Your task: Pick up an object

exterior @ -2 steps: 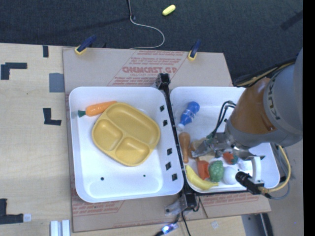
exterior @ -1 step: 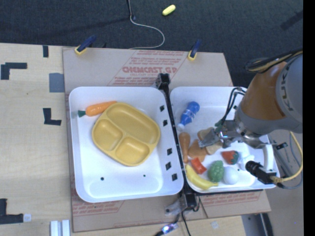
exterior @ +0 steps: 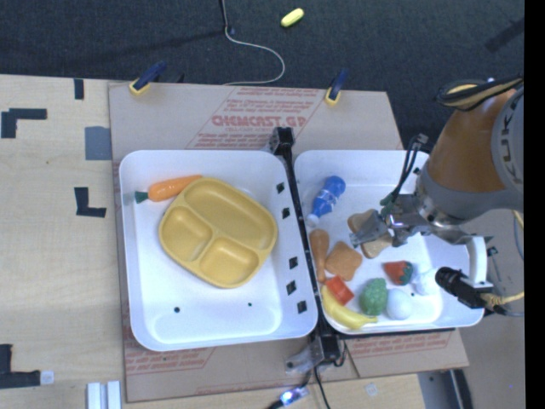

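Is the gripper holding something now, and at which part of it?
It cannot be told. The gripper is low in the right bin, right at a tan object, but the view does not show a grasp.

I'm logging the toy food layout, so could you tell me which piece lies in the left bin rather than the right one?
The toy carrot, orange with a green top, lies in the left bin beside the yellow divided plate; the other toy foods crowd the right bin.

Grey arm (exterior: 477,186), orange band (exterior: 473,143)
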You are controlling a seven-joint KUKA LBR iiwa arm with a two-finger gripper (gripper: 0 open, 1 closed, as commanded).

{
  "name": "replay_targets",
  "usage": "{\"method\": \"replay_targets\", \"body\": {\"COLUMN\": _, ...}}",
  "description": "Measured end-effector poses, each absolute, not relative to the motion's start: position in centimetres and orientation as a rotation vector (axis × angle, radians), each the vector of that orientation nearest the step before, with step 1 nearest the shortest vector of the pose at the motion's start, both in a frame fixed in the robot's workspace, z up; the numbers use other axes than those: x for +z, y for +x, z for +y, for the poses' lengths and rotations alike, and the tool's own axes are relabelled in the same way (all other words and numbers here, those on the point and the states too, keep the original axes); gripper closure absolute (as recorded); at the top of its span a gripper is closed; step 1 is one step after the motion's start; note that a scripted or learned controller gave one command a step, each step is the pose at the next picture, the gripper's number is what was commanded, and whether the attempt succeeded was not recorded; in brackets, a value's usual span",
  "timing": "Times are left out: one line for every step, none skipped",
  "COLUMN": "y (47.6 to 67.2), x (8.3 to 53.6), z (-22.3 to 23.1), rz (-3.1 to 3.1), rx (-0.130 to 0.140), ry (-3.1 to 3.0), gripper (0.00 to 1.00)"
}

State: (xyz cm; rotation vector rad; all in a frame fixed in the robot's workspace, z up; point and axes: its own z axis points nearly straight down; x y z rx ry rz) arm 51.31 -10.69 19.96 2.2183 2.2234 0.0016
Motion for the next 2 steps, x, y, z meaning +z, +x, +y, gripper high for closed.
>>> {"method": "replay_targets", "body": {"y": 51.3, "x": 22.5, "z": -10.6, "rz": 2.224, "rx": 0.001, "ry": 2.219, "gripper": 1.0}}
{"method": "replay_targets", "body": {"y": 55.6, "x": 21.8, "z": -8.1, "rz": 2.227, "rx": 0.001, "ry": 2.216, "gripper": 1.0}}
